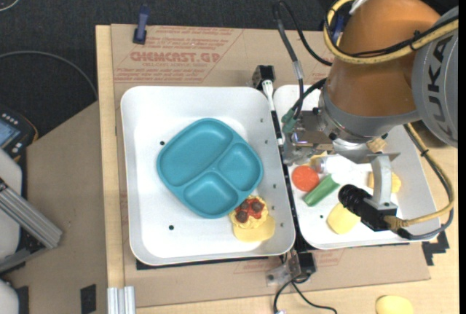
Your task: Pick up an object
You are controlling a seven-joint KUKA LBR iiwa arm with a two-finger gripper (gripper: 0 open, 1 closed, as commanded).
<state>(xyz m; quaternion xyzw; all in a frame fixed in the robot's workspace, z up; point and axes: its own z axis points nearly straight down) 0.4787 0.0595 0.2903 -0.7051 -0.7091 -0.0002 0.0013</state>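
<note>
The right bin (408, 236) holds a red round piece (304, 176), a green stick-shaped piece (320, 189), a yellow lump (339, 218) and a pale yellow piece (382, 181). My gripper (312, 154) hangs low over the left part of that bin, just above the red piece. The grey wrist and the orange band (382, 50) cover most of it from this angle. Nothing shows clearly as held. In the left bin (138, 159) lie a teal divided plate (210, 167) and a yellow toy topped with red berries (252, 218).
The arm's bulk covers the back half of the right bin. A black cable fitting (364, 207) lies over the bin's front right. A raised rim (280, 159) divides the two bins. A yellow object (393, 304) lies off the bench at the lower right.
</note>
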